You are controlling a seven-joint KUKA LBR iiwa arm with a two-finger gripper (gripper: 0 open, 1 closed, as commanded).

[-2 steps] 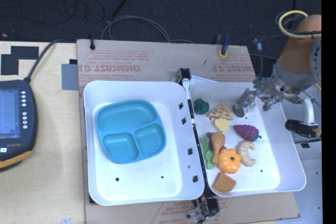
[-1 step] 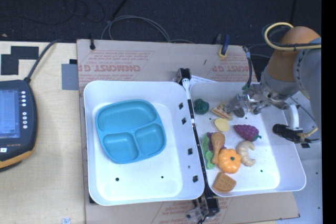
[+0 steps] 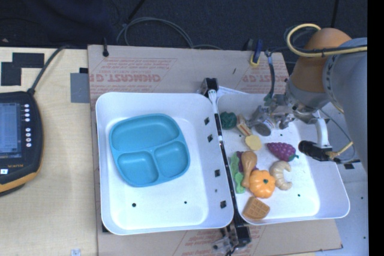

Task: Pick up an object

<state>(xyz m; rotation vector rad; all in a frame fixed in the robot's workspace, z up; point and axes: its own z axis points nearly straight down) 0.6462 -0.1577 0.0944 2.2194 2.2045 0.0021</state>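
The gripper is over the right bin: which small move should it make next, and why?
Probably a short descent. The metal two-finger gripper hangs above the beige stick-shaped toy and pale yellow round toy in the right shallow white bin, with nothing visibly between its fingers.

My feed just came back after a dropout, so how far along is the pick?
Done: the arm has reached into the right bin, with the gripper low near its back edge, by the green toy. In hand: nothing visibly; I can't make out a grasp. Left: the whole pick. The purple grapes, pumpkin, croissant and waffle all lie on the bin floor.
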